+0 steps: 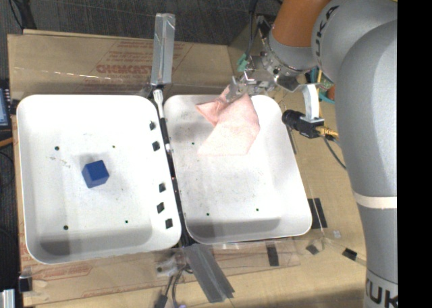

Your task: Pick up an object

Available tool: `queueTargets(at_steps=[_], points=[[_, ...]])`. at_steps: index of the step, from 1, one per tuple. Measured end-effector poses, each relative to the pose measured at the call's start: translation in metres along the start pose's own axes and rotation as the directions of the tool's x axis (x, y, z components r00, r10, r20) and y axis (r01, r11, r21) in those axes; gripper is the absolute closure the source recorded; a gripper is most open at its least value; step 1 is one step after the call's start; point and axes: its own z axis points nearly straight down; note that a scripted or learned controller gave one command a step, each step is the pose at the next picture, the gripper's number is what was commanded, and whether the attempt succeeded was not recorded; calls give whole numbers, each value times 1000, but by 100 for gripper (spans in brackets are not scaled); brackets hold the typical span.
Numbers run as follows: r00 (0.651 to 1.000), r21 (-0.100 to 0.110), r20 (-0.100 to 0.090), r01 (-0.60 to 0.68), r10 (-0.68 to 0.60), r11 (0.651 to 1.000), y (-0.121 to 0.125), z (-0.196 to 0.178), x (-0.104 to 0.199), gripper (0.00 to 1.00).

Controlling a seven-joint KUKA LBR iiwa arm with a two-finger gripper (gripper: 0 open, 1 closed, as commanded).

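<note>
I see my pincer over the far edge of the right bin, clamped on a corner of the pink cloth. The cloth hangs from it and drapes down onto the bin floor, so it looks only partly lifted. A blue cube sits in the left bin, well apart.

This looks like a robot lab. A big grey robot arm with an orange band reaches over two shallow white plastic bins on a brown cardboard-covered counter, with loose cables nearby.
</note>
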Motion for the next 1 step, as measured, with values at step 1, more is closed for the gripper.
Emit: queueTargets(at_steps=[1], points=[[979, 2, -2, 206, -206, 979, 1, 72, 17, 100]])
